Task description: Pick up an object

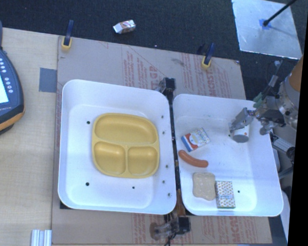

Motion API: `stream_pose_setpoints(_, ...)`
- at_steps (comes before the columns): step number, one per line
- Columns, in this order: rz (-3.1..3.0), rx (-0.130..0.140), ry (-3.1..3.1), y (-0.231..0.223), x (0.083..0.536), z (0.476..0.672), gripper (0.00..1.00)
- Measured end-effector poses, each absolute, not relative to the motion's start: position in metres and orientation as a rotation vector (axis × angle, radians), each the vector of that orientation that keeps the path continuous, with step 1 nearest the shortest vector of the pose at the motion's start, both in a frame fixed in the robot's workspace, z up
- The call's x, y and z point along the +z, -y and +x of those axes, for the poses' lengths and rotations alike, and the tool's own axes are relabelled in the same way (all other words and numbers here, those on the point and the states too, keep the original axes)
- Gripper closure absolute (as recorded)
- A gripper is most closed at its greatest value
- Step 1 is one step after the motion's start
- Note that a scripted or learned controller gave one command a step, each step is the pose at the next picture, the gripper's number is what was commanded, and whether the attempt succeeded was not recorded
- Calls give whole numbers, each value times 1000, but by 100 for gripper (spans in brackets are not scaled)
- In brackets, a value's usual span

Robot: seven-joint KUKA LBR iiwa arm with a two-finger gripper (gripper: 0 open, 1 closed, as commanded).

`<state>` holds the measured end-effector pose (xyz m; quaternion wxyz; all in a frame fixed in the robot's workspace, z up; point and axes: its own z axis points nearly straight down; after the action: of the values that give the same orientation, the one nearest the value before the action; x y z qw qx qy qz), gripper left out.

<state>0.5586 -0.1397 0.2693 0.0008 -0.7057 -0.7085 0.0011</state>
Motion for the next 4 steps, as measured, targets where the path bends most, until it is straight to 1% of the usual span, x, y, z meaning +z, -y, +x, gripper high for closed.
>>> stream_pose_setpoints(1,-2215,8,2224,191,198,576,0)
stream_pose_setpoints(2,-2212,8,2226,209,90,631,0)
stream_pose_setpoints(3,-2216,2,2225,198,92,656,0)
stream_pose_setpoints(4,-2214,2,2227,198,103,657,100)
